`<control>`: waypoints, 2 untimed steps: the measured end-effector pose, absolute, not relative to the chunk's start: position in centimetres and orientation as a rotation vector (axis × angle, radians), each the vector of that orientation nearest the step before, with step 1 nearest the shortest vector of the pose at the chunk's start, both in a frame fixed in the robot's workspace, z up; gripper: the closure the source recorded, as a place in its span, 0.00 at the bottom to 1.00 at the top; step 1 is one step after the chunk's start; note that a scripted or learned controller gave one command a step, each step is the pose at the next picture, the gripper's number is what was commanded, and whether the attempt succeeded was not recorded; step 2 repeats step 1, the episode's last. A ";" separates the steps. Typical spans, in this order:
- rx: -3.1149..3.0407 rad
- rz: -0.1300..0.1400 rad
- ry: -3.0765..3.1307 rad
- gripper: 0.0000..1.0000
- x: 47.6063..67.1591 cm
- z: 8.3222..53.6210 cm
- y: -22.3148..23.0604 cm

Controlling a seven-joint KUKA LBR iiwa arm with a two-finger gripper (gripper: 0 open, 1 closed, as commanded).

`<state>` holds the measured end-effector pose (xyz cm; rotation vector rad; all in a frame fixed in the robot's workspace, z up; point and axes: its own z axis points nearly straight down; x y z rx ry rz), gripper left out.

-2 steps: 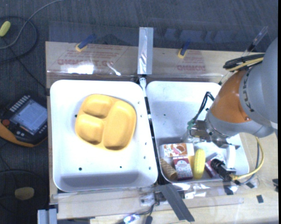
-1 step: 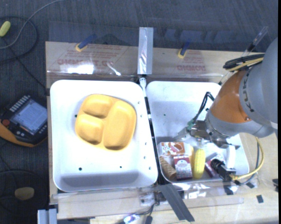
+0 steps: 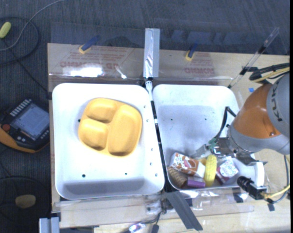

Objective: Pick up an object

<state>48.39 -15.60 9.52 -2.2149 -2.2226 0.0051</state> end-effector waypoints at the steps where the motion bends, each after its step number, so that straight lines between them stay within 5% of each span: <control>1: -2.211 0.006 -2.220 1.00 48.5 10.1 -15.6; 2: -2.211 0.006 -2.220 1.00 48.5 10.1 -15.6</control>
